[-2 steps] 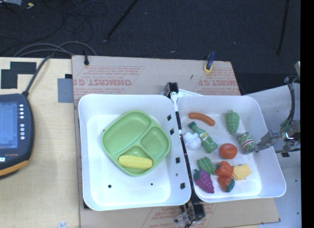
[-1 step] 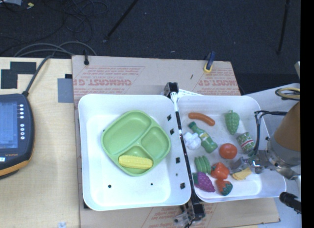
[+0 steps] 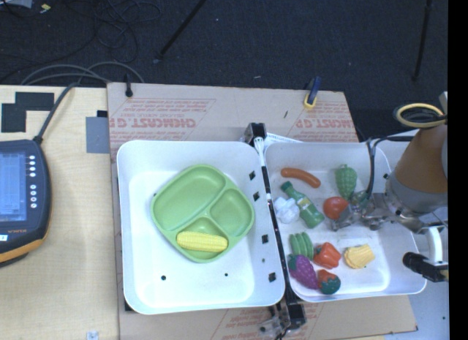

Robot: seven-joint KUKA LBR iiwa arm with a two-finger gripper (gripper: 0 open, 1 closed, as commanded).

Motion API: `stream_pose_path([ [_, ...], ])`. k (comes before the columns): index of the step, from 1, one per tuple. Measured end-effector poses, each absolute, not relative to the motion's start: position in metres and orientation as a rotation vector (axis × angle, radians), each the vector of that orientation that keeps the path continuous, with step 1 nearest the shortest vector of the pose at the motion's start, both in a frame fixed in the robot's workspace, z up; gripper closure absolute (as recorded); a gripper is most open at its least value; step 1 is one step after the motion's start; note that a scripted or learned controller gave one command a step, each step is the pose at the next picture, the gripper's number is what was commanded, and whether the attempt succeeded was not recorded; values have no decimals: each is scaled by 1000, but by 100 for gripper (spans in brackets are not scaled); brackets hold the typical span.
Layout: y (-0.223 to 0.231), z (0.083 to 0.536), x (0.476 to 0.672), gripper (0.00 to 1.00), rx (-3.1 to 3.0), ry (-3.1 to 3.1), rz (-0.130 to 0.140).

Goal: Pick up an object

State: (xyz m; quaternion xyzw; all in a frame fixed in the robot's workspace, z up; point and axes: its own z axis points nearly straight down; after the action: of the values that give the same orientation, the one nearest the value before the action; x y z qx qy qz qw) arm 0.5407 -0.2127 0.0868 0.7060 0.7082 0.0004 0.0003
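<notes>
- Tomato (image 3: 335, 206) lies in the right bin (image 3: 398, 281), just beside the hand (image 3: 349, 216), which is down among the toys.
- Hand: I cannot tell its state or whether it holds anything; dark parts blur together.
- Nothing looks lifted: the sausage (image 3: 300, 178), the bottle (image 3: 303, 205) and the pepper (image 3: 327, 255) rest in the bin.
- Corn (image 3: 202, 241) sits on the green plate (image 3: 191, 197) in the left bin (image 3: 139, 273).
- Judgement: grasp and lift are not yet done.

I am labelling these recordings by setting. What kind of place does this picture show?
Probably a robot lab or test bench, not a kitchen. Two shallow white plastic bins sit on a cardboard sheet, a grey handheld control pendant with a screen lies at the left, and the food is plastic toys, like the yellow toy corn cob.
</notes>
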Motion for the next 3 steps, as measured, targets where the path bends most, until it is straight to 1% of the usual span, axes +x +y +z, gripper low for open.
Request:
stream_pose_path([
  [1, -189, 88, 606, 0, 2218, 2225, 0],
  [2, -208, 87, 530, 0, 2230, 2223, -5],
  [3, -213, 89, 610, 0, 2214, 2222, 4],
])
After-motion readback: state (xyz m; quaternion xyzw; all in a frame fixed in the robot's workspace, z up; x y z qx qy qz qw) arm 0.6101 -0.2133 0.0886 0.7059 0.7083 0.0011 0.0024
